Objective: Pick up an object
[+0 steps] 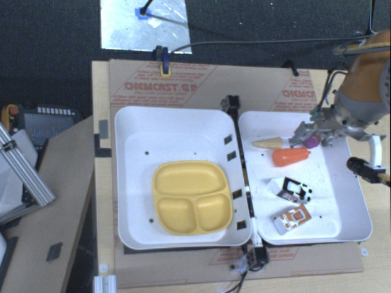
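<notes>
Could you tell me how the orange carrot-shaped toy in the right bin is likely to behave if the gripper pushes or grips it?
The orange carrot-shaped toy looks rounded and tapered, so it would probably roll or pivot when nudged. Its smooth, plastic-looking surface may slip between fingers. It lies close to the gripper and a pale tapered piece, which a push could disturb.

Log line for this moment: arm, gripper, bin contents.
arm: over right bin | gripper: low, by orange carrot, beige piece, purple item | left bin: yellow tray

Yellow tray, orange carrot, white bins.
</notes>
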You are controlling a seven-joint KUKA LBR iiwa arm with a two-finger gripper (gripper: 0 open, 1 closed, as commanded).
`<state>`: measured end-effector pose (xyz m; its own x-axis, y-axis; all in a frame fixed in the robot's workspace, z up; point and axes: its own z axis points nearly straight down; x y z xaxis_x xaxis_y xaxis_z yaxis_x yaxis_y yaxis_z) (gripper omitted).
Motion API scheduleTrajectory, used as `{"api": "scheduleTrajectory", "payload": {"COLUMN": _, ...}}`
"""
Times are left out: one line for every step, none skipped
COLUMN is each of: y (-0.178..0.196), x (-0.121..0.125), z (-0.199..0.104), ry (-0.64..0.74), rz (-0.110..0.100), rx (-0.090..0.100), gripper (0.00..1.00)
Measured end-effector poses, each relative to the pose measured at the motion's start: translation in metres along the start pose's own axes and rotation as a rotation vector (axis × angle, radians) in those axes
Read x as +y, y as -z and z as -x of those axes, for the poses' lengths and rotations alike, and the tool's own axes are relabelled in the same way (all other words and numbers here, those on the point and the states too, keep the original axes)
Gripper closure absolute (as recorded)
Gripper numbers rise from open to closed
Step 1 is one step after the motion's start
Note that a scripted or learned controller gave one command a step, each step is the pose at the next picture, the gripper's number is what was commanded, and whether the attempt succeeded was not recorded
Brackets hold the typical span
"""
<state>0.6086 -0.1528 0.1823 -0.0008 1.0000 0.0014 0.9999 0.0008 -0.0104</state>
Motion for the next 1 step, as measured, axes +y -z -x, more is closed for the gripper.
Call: {"api": "scheduleTrajectory", "payload": {"y": 0.0068, "x": 0.0029, "z": -0.0001, "ry": 0.002, "rz": 0.012, "rx": -0.002, "gripper": 0.00}}
